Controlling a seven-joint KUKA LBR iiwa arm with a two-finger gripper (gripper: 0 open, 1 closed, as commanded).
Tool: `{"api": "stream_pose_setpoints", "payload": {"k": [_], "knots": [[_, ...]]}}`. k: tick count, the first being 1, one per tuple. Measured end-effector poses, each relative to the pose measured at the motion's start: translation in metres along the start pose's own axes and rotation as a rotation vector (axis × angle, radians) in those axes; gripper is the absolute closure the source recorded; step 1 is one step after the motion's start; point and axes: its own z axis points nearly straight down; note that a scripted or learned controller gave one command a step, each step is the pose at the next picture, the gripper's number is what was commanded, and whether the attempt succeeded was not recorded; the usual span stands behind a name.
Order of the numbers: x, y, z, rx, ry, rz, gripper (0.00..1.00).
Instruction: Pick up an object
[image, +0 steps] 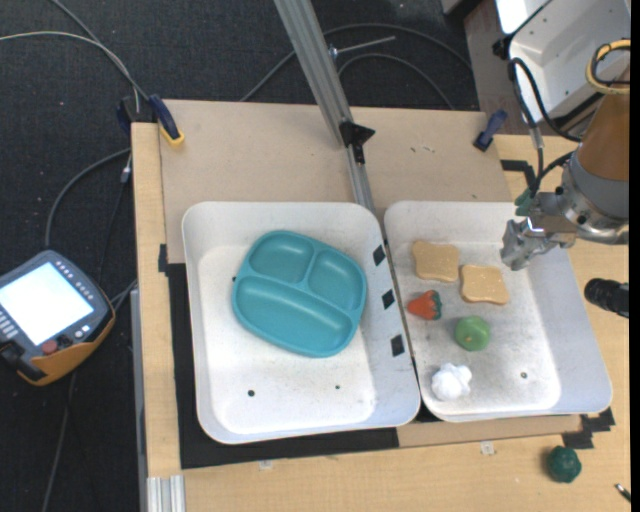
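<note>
While loose pieces cluster in right bin (560, 390) within arm's reach: white ball (451, 381) nearest, then green apple (472, 332), strawberry (424, 305), two toast slices (484, 285). Gripper (522, 246) hovers above far-right toast, nothing between fingers; opening unclear. Teal tray (299, 292) sits apart, left bin.

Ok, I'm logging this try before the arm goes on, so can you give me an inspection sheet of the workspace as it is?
Surface: wooden bench bearing two white bins, left bin and right bin.
Job's things: in the right bin, two bread slices, a red strawberry-like piece, a green apple, a white crumpled piece.
Clutter: teal divided plate in the left bin; dark green ball on the bench outside the bins.
Gripper: gripper over the right bin's upper right part, beside the bread; nothing seen between its fingers.
Cables: several on the dark floor.
Surroundings: handheld screen unit at left; blue clamps on the bench edge.
</note>
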Motion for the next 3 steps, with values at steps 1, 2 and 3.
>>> {"api": "stream_pose_setpoints", "payload": {"k": [1, 2, 3], "knots": [[0.056, 0.013, -0.005, 0.005, 0.004, -0.006, 1.0], [0.112, 0.027, -0.006, 0.005, 0.003, -0.006, 1.0], [0.16, 0.024, 0.002, 0.01, 0.003, -0.004, 1.0]]}}
